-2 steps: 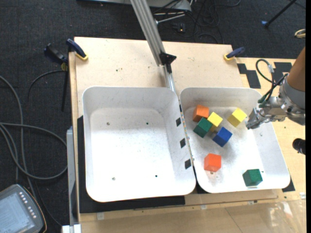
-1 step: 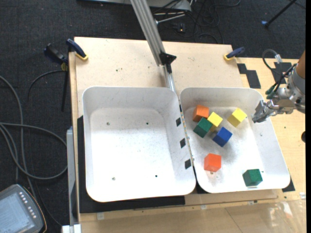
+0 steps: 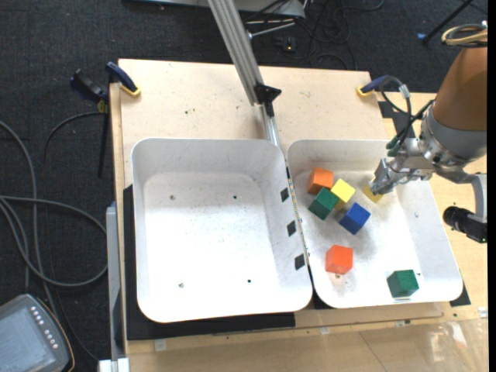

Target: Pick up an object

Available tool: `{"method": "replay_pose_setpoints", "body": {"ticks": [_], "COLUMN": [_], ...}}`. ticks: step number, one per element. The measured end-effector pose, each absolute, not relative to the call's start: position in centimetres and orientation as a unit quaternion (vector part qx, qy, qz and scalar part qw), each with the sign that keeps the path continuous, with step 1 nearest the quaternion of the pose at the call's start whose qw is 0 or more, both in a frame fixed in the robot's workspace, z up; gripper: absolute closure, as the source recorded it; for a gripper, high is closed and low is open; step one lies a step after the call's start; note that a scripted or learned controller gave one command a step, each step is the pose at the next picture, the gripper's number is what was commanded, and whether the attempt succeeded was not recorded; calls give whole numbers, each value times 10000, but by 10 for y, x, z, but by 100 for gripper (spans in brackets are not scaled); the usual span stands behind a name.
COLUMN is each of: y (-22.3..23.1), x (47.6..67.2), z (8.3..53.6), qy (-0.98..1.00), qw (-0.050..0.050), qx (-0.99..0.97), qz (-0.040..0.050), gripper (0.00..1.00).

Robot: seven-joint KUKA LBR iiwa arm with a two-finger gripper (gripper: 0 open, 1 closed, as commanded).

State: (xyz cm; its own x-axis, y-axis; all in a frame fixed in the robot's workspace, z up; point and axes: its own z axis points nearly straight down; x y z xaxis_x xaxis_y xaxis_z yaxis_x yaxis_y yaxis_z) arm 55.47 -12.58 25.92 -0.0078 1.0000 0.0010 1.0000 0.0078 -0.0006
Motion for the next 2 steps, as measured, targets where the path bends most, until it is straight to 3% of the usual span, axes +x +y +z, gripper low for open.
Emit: {"method": "replay_pose_setpoints", "body": {"ticks": [2], "y": [-25], "x": [591], "z": [252], "qy": [-7101], "qw": [-2], "qx": [-7041], "qz": [-6], "gripper": [100]}}
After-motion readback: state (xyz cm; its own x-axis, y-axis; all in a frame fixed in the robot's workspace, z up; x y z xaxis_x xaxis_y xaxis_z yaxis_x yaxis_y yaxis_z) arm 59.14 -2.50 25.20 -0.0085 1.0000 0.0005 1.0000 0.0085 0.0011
